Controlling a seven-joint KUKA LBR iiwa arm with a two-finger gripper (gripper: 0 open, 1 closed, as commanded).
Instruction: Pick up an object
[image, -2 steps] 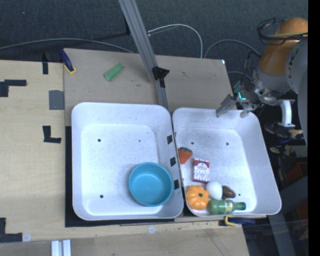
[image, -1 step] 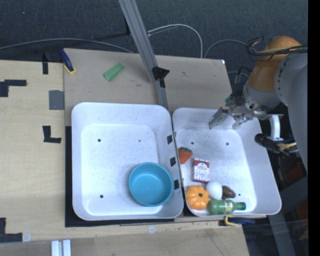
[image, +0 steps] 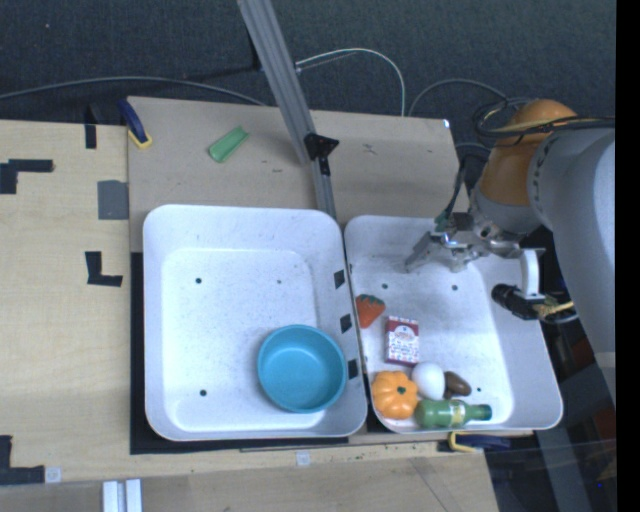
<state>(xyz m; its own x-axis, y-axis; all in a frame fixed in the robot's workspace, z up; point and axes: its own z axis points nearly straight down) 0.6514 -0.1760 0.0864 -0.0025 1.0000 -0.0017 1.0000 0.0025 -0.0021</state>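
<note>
My gripper (image: 442, 256) hangs over the far part of the right bin (image: 520, 350), open, with nothing between its fingers. Below it in that bin lie a small red-orange strawberry-like piece (image: 369, 309) by the left wall and a red box (image: 402, 340). At the bin's near edge sit an orange pumpkin (image: 394, 394), a white egg (image: 429, 379), a brown piece (image: 458, 383) and a green bottle (image: 450, 412) on its side. The gripper is well apart from all of them.
The left bin (image: 190, 300) holds a blue bowl (image: 300, 367) near its front right corner. A slanted metal pole (image: 290, 90) crosses the bench behind the bins. A green block (image: 227, 144) and a blue clamp (image: 135, 123) lie on the board behind.
</note>
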